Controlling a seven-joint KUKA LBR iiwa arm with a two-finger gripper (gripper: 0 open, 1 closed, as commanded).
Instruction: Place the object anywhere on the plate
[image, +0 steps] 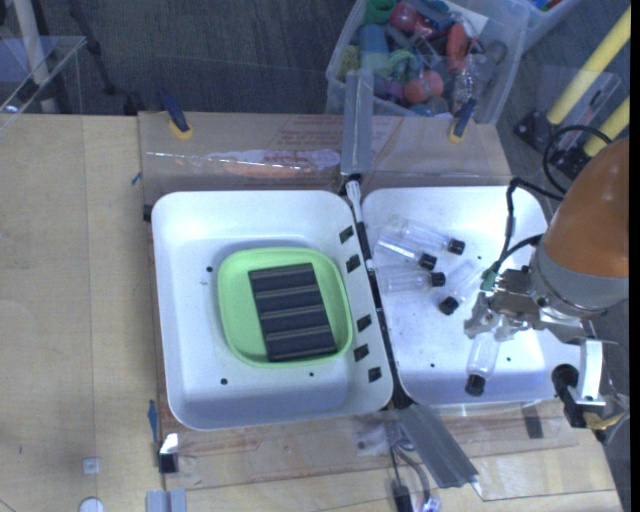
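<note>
Hand (492, 322) sits low over the right bin (400, 205), right of frame centre, directly above a clear vial with a black cap (480, 365) lying near the bin's lower wall. Whether the hand is spread or pressed together cannot be told; the metal parts blur into the white floor and the vial's glassy body. The vial seems to lie just under or beside the hand, not clearly pinched. Three or four more vials (425, 252) lie scattered in the upper middle of the same bin, well apart from the hand. Green plate (232, 290) rests in the left bin (180, 330), already carrying a dark ribbed block (292, 312) over most of its middle. Risks: a smooth round vial can roll or squirt out of a pinch; a grasp near the cap end may tip it; on release, the block leaves mostly rim to land on, so the vial could roll off into the bin.
</note>
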